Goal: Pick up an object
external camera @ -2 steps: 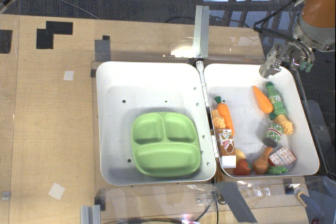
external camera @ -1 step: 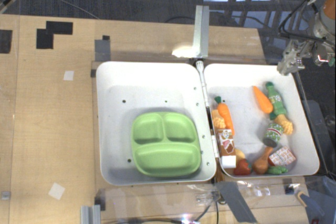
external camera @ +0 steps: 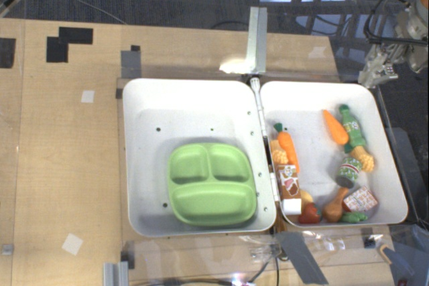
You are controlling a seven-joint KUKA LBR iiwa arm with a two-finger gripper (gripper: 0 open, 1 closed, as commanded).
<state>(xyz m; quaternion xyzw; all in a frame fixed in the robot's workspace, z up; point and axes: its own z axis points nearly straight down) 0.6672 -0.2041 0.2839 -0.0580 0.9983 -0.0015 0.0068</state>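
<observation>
The right bin (external camera: 385, 144) holds several toy foods. An orange carrot (external camera: 334, 127) lies beside a green bottle (external camera: 350, 125) near the far right. A smaller carrot (external camera: 287, 144) and a red-and-white carton (external camera: 289, 185) lie along the left wall. A dark can (external camera: 347, 173), a red tomato (external camera: 309, 213), an orange drumstick (external camera: 335, 204) and a small red-and-white box (external camera: 360, 199) crowd the near side. My gripper (external camera: 379, 70) hangs above the bin's far right corner, away from all the objects, with nothing seen in it.
The left bin (external camera: 144, 144) bears a green divided plate (external camera: 212, 183) at its near middle. A metal post (external camera: 257, 40) stands behind the seam between the bins. Cables and the arm (external camera: 410, 23) occupy the upper right.
</observation>
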